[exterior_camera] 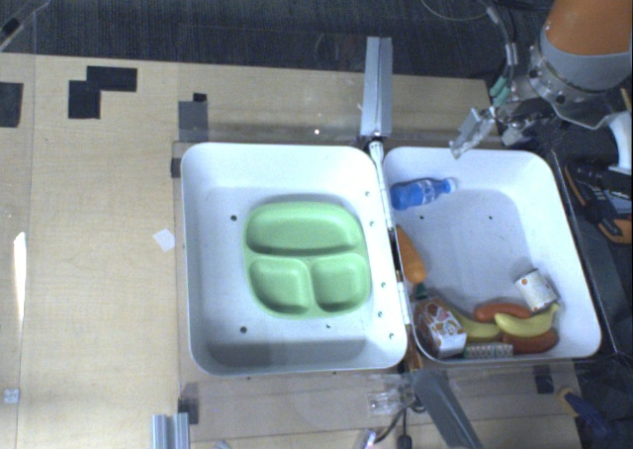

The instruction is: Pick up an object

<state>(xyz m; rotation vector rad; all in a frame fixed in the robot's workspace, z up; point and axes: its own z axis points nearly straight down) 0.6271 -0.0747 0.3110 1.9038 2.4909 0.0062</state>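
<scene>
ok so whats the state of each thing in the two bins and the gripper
green plastic three-compartment tray: flat in left bin, nothing in it
blue plastic bottle: lying on its side, right bin
yellow banana: lying in right bin's near corner
gripper: above right bin's far rim, holding nothing

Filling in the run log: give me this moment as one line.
gripper: above right bin's far rim, nothing seen held | blue bottle: far-left corner | banana: near edge | green tray: left bin
</scene>
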